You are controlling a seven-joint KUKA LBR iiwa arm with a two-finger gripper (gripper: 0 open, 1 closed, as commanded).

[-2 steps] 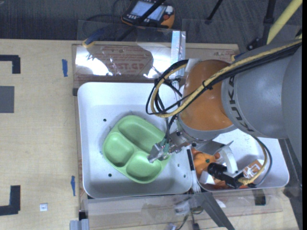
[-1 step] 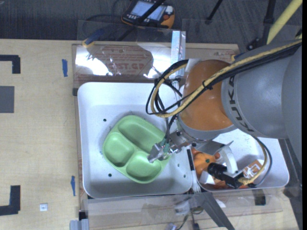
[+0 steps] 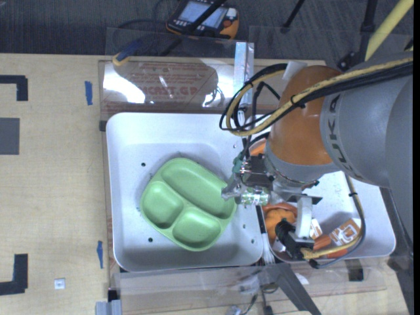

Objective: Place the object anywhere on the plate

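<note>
Green divided plate (image 3: 187,203) sits tilted in the left bin (image 3: 125,176), long axis running upper-right to lower-left. An orange object (image 3: 283,213) lies in the right bin (image 3: 380,238), mostly hidden, heading unreadable. The gripper (image 3: 252,192) hangs over the divider; grip state impossible to call.

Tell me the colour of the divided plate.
Light green plate, seen clearly in the camera view.

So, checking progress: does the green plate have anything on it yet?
Nothing yet. The green plate lies flat in the left bin, all three compartments showing bare green; the gripper hangs at its right edge.
</note>
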